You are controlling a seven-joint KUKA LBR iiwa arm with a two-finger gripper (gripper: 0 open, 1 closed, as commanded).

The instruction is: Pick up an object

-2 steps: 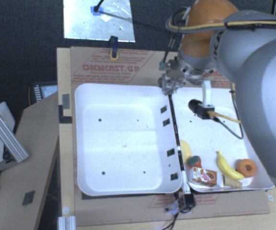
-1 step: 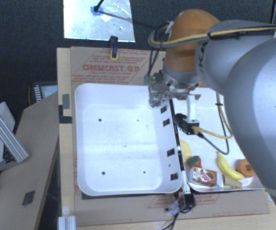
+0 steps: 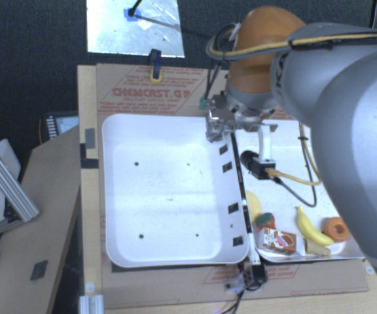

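- The bench (image 3: pixel 57 195) is tan board, running from the left edge across the lower part of the frame.
- A cardboard sheet (image 3: pixel 150 91) printed with red lettering lies flat on it at centre.
- Two shallow white bins sit side by side on the cardboard: the left bin (image 3: pixel 162 188) mid-frame, the right bin (image 3: pixel 292 165) touching its right wall, partly hidden by the arm.

We see smooth, slightly glossy white plastic bins (image 3: pixel 156 195), a matt brown cardboard sheet (image 3: pixel 149 91) beneath, a shiny crinkled foil panel (image 3: pixel 135 19), and the arm's (image 3: pixel 345 110) satin grey shell.
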